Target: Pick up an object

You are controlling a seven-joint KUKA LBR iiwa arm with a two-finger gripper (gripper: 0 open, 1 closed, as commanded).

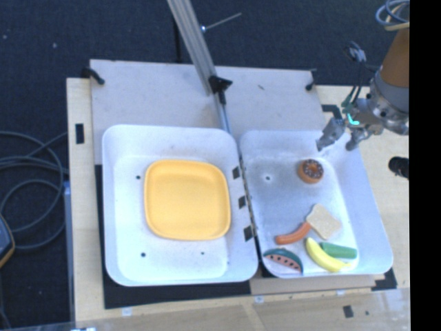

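From my station I saw the gripper point(339, 138) hanging over the upper right corner of the right bin point(275, 154), its jaws spread apart with nothing between them. The closest thing to it was the small round brown piece point(311, 171), lying on the bin floor just below and a little to the left of the fingertips as the camera saw it. Being round, it had no long axis to line up with, so I judged the approach would need only a short shift inward and a straight descent.

The rest of the toys sat well apart from the jaws, crowded into the bin's lower corner: a tan bread slice point(324, 221), an orange sausage point(293, 234) lying at a slant, a yellow banana point(322, 254) with a green piece point(338, 251) touching it, and a watermelon wedge point(284, 259) against the bottom rim. Going for any of them would have meant a longer reach and a risk of nudging neighbours.

The left bin point(117, 185) held a yellow plate point(187, 199), far from the arm on the same table point(83, 309). I reckoned the round piece was the sensible target, with nothing yet lifted.
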